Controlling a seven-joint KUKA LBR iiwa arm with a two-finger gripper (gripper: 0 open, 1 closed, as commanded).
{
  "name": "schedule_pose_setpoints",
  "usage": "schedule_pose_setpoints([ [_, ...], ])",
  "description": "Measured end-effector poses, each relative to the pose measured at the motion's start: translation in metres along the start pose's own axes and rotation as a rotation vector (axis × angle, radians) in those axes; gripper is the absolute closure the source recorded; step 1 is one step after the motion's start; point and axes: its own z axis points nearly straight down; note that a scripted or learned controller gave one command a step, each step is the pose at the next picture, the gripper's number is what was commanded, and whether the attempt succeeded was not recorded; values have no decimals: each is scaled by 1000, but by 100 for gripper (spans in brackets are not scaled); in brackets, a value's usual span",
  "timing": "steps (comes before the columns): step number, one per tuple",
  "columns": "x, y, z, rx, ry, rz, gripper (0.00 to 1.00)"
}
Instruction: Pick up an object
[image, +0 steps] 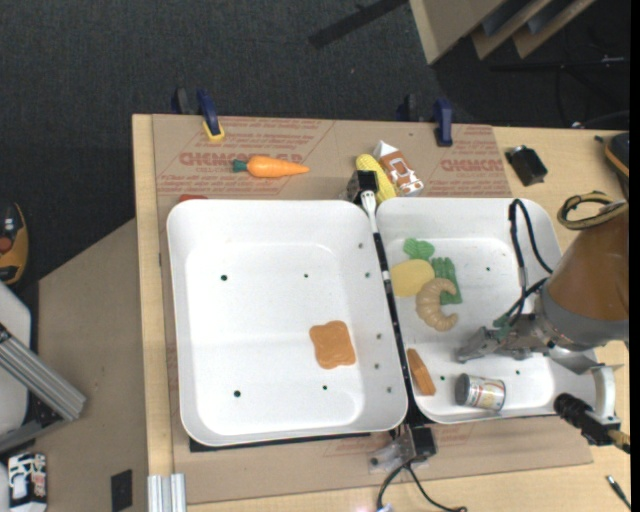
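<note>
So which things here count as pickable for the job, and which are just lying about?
Job, in the bins:
orange slab
can
croissant
yellow piece
green piece
orange stick
claw, over the right bin

Lying about, outside the bins:
carrot
corn
carton
clamps

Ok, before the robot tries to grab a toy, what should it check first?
1. Gripper is over the right bin: ok.
2. Something between its fingers: not ok, nothing there.
3. A toy close by: ok, the small can lies just below the gripper.
4. Can apart from the other toys: ok, though near the bin's front wall.
5. Croissant free to grab: not ok, it touches the yellow and green toys.
6. Orange slice in the left bin lies alone: ok.
</note>
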Motion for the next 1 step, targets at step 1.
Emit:
schedule_pose_setpoints([
  [1, 36, 80, -53, -14, -3, -7, 0],
])
